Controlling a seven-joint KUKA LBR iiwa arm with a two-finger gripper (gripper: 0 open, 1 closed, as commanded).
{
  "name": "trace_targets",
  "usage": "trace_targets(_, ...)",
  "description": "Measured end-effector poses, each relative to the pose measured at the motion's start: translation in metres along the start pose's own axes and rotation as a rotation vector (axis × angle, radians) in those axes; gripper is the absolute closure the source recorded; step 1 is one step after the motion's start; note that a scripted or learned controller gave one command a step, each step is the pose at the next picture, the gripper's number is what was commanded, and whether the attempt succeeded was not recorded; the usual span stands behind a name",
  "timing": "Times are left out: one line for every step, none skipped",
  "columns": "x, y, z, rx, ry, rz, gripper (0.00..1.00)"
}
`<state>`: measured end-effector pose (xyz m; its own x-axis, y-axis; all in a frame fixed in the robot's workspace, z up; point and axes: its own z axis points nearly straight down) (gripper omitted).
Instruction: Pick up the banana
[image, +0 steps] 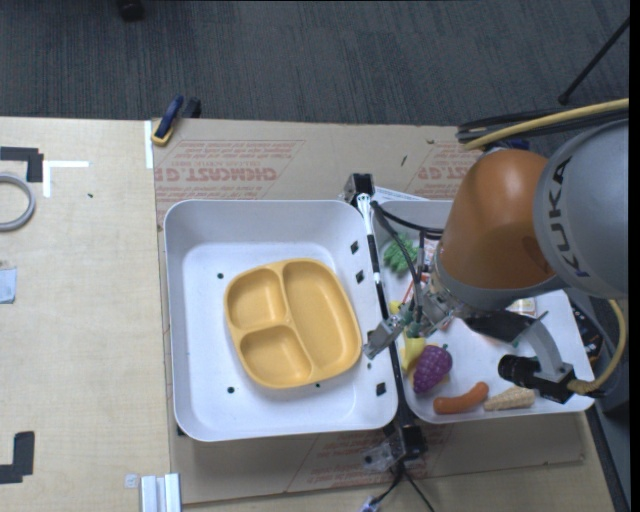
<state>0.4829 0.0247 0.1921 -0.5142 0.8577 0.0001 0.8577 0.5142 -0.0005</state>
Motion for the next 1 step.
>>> trace_targets(-0.001,0.001,-0.0097,-0.002,-0.002,0.002,1.0)
